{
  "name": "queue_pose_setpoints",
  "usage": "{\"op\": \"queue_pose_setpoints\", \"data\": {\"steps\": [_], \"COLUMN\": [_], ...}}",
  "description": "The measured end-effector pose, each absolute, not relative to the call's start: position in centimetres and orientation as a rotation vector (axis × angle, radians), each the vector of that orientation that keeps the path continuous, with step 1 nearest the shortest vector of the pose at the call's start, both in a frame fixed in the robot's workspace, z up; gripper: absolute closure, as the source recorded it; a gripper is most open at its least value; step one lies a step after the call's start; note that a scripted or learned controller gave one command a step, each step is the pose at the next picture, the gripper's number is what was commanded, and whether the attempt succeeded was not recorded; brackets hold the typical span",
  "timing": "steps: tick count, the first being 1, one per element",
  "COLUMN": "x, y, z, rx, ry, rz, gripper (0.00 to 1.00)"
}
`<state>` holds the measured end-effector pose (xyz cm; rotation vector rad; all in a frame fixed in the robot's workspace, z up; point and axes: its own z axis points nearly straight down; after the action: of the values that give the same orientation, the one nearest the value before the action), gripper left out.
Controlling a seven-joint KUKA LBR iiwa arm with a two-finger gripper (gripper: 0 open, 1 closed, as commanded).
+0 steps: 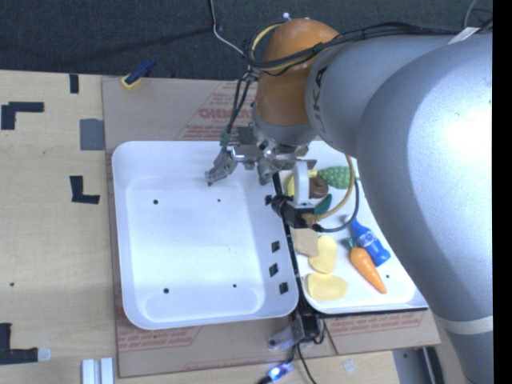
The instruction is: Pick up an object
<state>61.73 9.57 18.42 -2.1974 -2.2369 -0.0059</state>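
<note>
right bin (pixel 400 293), nearest: yellow pieces (pixel 326 286), carrot (pixel 368 269), blue item (pixel 366 241), green item (pixel 338 176), heaped together as pick stock. left bin (pixel 128 238): bare floor. beyond, gripper (pixel 240 165) hangs over left bin's far edge, nothing between its fingers; whether wide or narrow, cannot tell.

Two white bins sit side by side: the left bin (pixel 136 238) and the right bin (pixel 400 290). In the right bin lie one carrot (pixel 368 269), one blue bottle (pixel 368 242) just above the carrot, one green piece (pixel 336 176) farther up, and three pale yellow pieces (pixel 326 286) left of the carrot. A dark item above those is too hidden to count.
</note>
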Motion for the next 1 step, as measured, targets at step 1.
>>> {"op": "queue_pose_setpoints", "data": {"steps": [1], "x": [56.89], "y": [21.22], "z": [7.77], "rx": [-2.202], "ry": [-2.23], "rz": [0.01], "gripper": [0.0]}}
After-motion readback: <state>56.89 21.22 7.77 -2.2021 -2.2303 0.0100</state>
